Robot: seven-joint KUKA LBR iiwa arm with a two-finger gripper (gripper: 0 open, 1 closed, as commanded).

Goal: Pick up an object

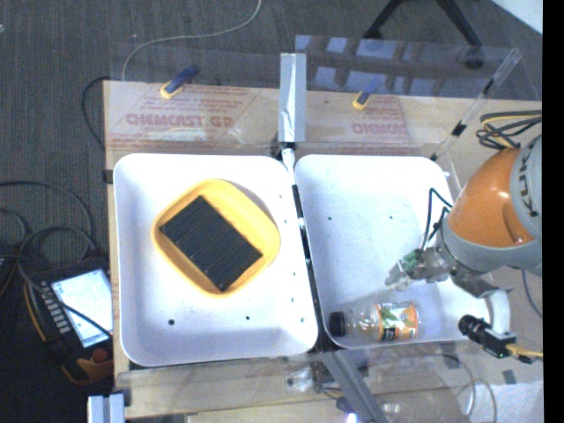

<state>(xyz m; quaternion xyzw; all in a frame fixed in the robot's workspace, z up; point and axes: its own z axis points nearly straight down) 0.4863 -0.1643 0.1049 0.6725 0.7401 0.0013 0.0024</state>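
Bottle: we find it lying in right bin, ungrasped.
Gripper: just above; we cannot tell its state.
Remaining: whole pick, we judge.

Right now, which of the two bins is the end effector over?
The right-hand bin, the one holding the clear bottle on its side along the near wall. The end effector hangs just above that bottle; the left bin holds a yellow dish.
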